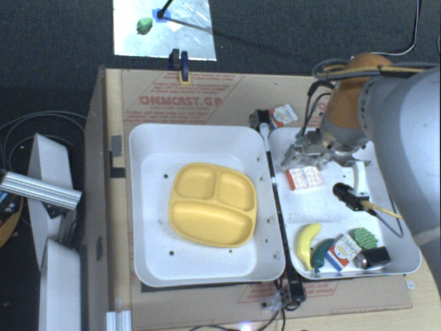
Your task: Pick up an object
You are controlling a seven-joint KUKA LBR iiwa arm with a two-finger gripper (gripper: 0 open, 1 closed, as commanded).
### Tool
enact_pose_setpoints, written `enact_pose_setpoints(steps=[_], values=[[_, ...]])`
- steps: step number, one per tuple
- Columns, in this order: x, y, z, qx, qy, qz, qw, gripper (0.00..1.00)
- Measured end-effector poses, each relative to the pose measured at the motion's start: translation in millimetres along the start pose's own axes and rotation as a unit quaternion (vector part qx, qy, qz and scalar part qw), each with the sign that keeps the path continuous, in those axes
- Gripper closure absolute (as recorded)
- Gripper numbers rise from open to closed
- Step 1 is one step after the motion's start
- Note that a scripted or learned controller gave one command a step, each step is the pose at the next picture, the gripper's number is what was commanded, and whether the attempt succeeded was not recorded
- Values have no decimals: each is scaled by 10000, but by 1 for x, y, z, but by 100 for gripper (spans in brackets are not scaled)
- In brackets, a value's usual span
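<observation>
A robotics lab: a grey industrial arm (400, 116) reaches over two white bins (145, 254) on a cardboard-covered bench (179, 92), with loose cables (27, 126) on dark carpet.

Bright, even overhead light; white bins (207, 140) glare slightly, edges soft, shadows faint.

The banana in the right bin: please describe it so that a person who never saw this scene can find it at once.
Find the right bin of the two white bins, the one under the arm. Near its front edge, by the wall shared with the left bin, lies the banana. It is small, curved and plain yellow; a dark teal object lies against it.
</observation>
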State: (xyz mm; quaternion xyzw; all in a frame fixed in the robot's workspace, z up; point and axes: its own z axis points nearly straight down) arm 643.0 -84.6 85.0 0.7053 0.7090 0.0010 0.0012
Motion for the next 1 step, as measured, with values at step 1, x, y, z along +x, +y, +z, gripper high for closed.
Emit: enact_pose_setpoints(steps=[1], values=[[0, 1, -11, -9, -9, -21, 10000, 100]])
